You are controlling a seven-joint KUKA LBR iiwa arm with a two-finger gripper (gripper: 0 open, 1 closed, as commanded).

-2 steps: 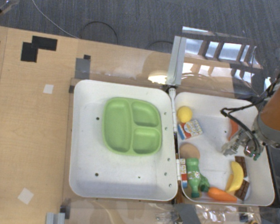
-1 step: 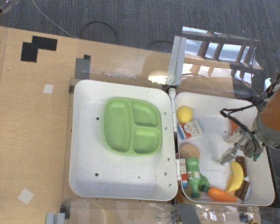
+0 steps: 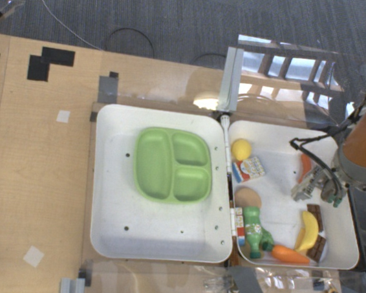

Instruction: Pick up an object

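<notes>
Camera view, right bin [image 3: 281, 138]: gripper [image 3: 318, 191] hovering at right of frame, finger state impossible to tell; banana [image 3: 308, 231] just below in lower right, long axis running up-down, nearest target; carrot [image 3: 290, 255] lying crosswise further down.

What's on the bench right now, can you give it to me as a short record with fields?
left bin: green divided plate
right bin: lemon, small carton, egg-shaped brown thing, green toy, carrot, banana, dark bar
gripper: over the right bin's right side, above the banana
held: nothing visible between the fingers
</notes>
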